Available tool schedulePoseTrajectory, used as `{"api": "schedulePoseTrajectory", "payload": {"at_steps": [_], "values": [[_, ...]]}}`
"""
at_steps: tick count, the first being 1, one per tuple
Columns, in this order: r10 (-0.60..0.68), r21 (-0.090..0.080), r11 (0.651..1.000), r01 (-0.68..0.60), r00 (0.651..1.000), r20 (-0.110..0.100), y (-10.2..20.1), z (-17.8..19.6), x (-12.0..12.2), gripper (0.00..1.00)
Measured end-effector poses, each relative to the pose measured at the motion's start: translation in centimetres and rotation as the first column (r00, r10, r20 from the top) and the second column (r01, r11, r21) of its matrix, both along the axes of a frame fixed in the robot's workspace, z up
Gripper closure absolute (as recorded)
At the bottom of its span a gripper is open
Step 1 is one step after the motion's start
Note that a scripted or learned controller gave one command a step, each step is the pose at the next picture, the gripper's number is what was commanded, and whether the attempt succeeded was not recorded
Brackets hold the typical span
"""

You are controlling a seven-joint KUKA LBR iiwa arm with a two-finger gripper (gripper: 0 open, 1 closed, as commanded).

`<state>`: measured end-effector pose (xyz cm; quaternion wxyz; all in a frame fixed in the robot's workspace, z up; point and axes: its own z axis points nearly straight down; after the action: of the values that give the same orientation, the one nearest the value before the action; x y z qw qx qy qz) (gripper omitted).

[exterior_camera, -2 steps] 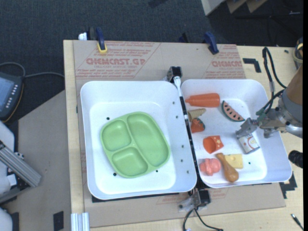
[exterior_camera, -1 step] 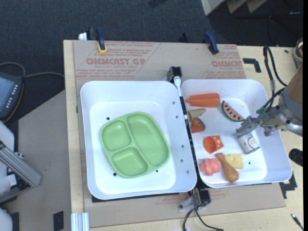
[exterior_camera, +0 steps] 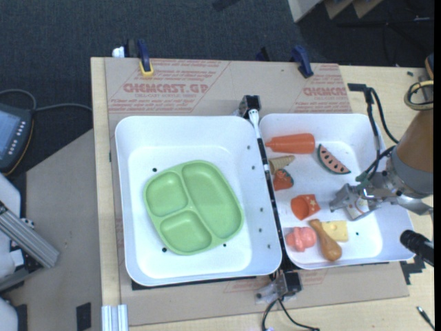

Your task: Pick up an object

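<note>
The right bin (exterior_camera: 358, 126) holds several toy foods: an orange carrot (exterior_camera: 291, 143), a watermelon slice (exterior_camera: 333, 159), a tan wedge (exterior_camera: 280, 163), a red strawberry-like piece (exterior_camera: 283, 179), a red block (exterior_camera: 305, 205), a pink piece (exterior_camera: 300, 238), a brown drumstick (exterior_camera: 325, 239) and a yellow cheese piece (exterior_camera: 338, 230). My gripper (exterior_camera: 351, 204) hangs over the right half of this bin, just right of the red block and above the cheese. Nothing shows held in it.
The left bin (exterior_camera: 134, 133) carries a green divided plate (exterior_camera: 193, 207). A black divider strip (exterior_camera: 265, 178) runs between the bins. The arm's grey body and cables (exterior_camera: 406, 164) reach in from the right over the bin's edge.
</note>
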<state>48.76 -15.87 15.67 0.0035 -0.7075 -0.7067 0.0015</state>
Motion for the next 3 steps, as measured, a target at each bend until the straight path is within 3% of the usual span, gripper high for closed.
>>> {"api": "schedulePoseTrajectory", "payload": {"at_steps": [1, 2, 3], "values": [[0.001, -0.001, 1.0, -0.001, 1.0, 0.006, -0.4, -4.1, 0.4, 0.0], [0.002, -0.009, 1.0, -0.002, 1.0, 0.025, -0.5, -4.9, 0.9, 0.0], [0.002, -0.01, 1.0, -0.002, 1.0, 0.023, -0.5, -3.9, 0.8, 1.0]]}}
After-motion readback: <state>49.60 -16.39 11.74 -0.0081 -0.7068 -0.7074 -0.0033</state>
